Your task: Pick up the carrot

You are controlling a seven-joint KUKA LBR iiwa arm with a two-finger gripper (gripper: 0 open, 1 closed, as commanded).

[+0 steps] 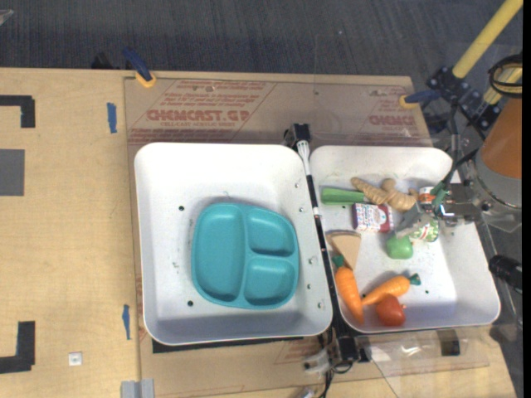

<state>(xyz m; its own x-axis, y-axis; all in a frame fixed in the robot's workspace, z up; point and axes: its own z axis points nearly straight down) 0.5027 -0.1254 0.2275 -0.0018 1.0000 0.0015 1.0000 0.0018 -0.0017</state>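
Gripper (430, 215) sat low over the right side of the right bin (473, 305), at the right of the frame, with the grey arm (498, 191) and its orange band reaching in from the right edge. Whether it was spread or pressed together could not be told, since clutter and glare hid that part. Just below it lay a small green fruit (400, 247), and beside that a purple packet (371, 216).

Two carrots lay in the lower left of that bin, well apart from the gripper: one carrot (348, 290) ran along the left wall, and a second carrot (388, 288) lay slanted beside it, touching a red tomato (390, 309). A tan wedge (346, 245) lay just above the first carrot. Near the bin's upper edge were a green stick (340, 195) and a beige wooden figure (383, 192).

Over in the left bin (158, 247), a teal divided plate (246, 255) lay flat at the middle.
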